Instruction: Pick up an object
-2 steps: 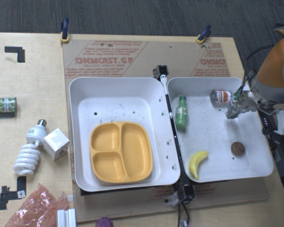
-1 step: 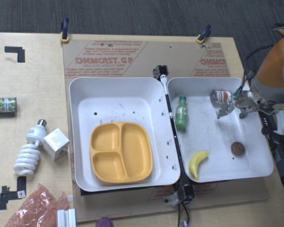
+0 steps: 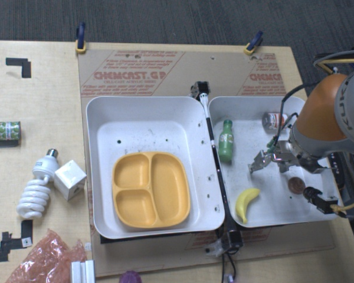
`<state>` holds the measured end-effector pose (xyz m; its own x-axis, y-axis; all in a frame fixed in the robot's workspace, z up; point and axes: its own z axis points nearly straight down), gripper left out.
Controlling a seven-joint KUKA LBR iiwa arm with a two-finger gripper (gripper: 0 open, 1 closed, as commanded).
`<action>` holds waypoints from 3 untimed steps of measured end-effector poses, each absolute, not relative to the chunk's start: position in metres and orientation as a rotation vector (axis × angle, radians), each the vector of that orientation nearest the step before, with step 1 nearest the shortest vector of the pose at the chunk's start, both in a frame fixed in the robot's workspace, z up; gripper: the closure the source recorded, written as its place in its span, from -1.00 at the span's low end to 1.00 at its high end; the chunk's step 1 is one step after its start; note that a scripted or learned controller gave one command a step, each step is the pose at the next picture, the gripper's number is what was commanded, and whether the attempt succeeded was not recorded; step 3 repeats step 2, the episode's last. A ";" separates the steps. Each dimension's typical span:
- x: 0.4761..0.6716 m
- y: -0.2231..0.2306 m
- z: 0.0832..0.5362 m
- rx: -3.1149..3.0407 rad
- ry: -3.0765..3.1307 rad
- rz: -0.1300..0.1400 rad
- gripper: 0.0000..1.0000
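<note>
My gripper [image 3: 267, 165] hangs over the middle of the right bin [image 3: 256, 216], open, with bare white floor showing between its fingers. A green bottle [image 3: 226, 140] lies to its left by the dividing wall. In front of it, near the bin's front edge, is a yellow banana [image 3: 246, 203]. Behind the gripper in the back right corner lies a silver and red can [image 3: 274, 121], and a small brown round object [image 3: 295, 185] rests just to its right, under the wrist.
The left bin [image 3: 100, 134] holds a yellow three-compartment plate [image 3: 150, 188]. On the bench to the left lie a spiral light bulb [image 3: 36, 184], a white cube [image 3: 70, 179], a small green can [image 3: 6, 131] and a pink mesh bag [image 3: 44, 258].
</note>
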<state>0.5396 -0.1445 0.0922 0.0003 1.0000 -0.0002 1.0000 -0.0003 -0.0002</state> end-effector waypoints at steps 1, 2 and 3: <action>0.541 -0.145 0.102 2.222 2.217 0.001 1.00; 0.567 -0.218 0.095 2.220 2.220 0.000 1.00; 0.567 -0.218 0.095 2.220 2.220 0.000 1.00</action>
